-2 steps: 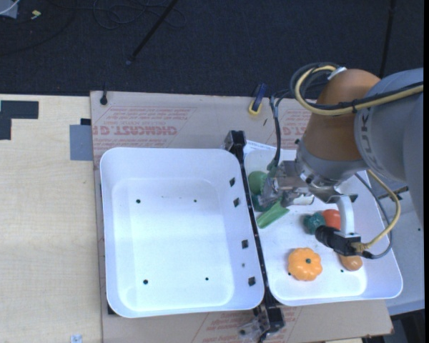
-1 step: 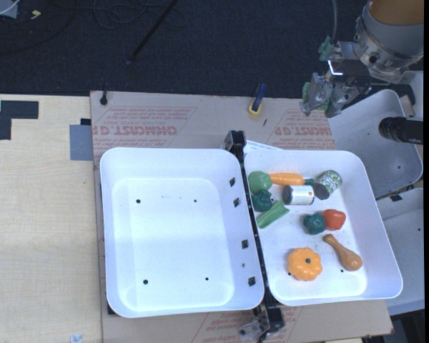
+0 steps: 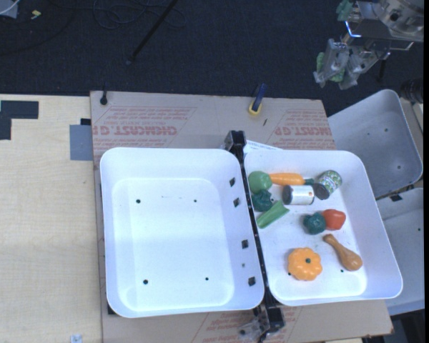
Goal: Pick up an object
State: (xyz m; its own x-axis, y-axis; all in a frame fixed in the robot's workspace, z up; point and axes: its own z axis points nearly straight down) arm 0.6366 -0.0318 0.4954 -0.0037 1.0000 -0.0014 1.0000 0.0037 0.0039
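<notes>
High in the upper right of the camera view, well above and beyond the bins, the arm's two-finger gripper [image 3: 341, 64] hangs over the dark floor; its pale greenish fingers [image 3: 322, 66] point downward, but they blur together and I cannot tell how far the jaws stand apart, and nothing can be made out between them. All the loose things lie in the right shallow white plastic bin [image 3: 375, 213]. Along its upper part rest a long orange carrot [image 3: 286, 179], a round green ball-like vegetable [image 3: 259, 181] just left of it, and a small white can [image 3: 298, 194] lying on its side, with a green-and-white patterned can [image 3: 329, 181] beside its right end. A dark green leafy lump [image 3: 262, 201] and a flat bright green pod [image 3: 272, 215] sit near the divider between the bins. Toward the middle, a dark teal lump [image 3: 314, 224] touches a red tomato-like piece [image 3: 334, 219]. Lower down are an orange plastic pumpkin [image 3: 304, 264] and a tan drumstick-shaped piece [image 3: 342, 252]. The left shallow white bin [image 3: 171, 234] sits beside it on the cardboard-covered bench [image 3: 164, 123].
</notes>
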